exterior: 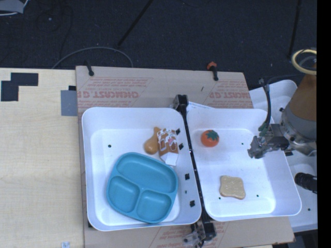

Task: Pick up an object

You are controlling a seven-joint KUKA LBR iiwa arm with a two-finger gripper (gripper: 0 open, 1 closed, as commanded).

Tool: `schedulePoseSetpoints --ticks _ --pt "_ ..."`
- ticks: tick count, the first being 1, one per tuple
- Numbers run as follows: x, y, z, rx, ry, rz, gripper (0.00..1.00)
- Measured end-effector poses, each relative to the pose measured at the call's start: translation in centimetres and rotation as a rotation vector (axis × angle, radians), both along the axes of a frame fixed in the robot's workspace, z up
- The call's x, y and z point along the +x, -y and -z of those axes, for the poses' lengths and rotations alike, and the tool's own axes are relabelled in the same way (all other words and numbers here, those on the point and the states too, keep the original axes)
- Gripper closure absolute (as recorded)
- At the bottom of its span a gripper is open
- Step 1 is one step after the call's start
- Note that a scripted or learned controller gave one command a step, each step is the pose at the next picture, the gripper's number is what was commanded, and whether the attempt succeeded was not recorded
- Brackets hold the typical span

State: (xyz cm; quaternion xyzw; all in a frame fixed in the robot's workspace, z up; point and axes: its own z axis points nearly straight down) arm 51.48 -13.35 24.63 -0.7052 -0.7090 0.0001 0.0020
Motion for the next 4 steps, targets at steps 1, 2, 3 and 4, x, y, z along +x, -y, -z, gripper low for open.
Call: schedulePoseSetpoints --ticks 1,2,3,4 --pt "-0.8 -5.2 -0.3 0.001 -0.001 0.0 1.0" --pt "-0.2 -10.4 -0.6 0.0 0.0 0.0 1.0" --pt "-0.3 -15.2 1.2 -0.001 -0.003 0.002 1.0" --pt "-0.3 -21.1 0.8 -0.001 -0.001 -0.001 1.0"
